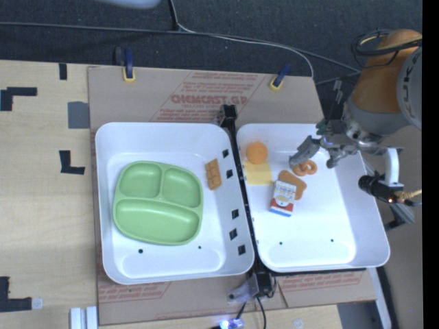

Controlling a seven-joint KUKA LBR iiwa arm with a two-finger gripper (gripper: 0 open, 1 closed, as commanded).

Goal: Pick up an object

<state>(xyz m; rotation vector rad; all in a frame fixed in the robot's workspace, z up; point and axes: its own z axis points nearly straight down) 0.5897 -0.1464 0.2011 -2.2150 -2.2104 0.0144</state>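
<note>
My gripper [317,159] hangs over the upper part of the right bin [343,245], its two fingers spread open. A small orange ring-shaped piece [308,168] lies just below the left finger [300,159], not held between the fingers. To the left lie an orange ball [256,151] and a pale yellow block [258,175]. A brown toast-like piece [293,183] rests against a small white, red and blue box [282,201] near the bin's middle.
The left bin [137,266] holds a green divided plate [159,202] and an orange cracker-like piece [213,174] near the black divider [236,184]. The arm's orange band [384,81] rises at the right. Cables run across the dark surface behind.
</note>
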